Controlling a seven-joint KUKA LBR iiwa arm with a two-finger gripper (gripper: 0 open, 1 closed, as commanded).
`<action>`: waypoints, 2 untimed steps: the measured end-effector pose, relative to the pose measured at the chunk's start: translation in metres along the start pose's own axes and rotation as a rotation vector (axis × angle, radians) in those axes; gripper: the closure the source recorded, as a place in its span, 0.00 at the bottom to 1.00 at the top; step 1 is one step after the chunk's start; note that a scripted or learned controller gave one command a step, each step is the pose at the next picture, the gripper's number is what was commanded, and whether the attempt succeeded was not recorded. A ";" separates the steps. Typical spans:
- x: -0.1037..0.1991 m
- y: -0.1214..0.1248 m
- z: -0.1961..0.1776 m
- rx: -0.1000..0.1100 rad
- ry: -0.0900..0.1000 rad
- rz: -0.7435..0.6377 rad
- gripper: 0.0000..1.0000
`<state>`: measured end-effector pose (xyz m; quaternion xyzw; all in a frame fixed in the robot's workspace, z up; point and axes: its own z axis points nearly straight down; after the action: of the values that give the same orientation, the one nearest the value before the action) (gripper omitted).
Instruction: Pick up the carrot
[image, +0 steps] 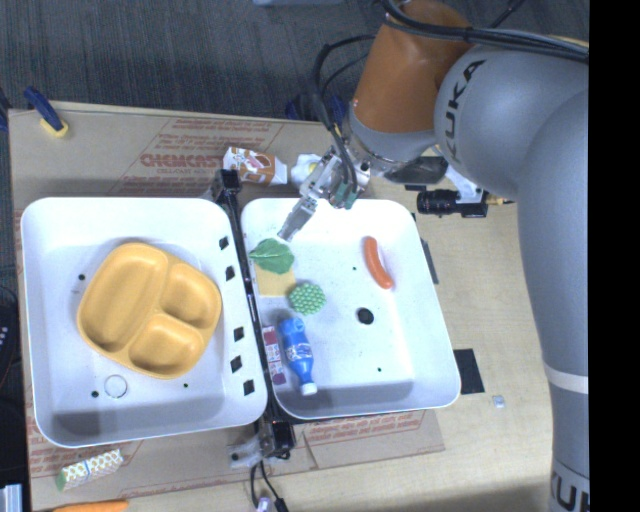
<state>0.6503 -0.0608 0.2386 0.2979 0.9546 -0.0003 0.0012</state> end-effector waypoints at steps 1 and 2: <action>0.026 0.016 0.047 0.002 0.004 -0.042 0.00; 0.064 0.026 0.047 0.002 0.004 -0.051 0.00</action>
<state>0.6123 -0.0031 0.1918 0.2737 0.9618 -0.0008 -0.0008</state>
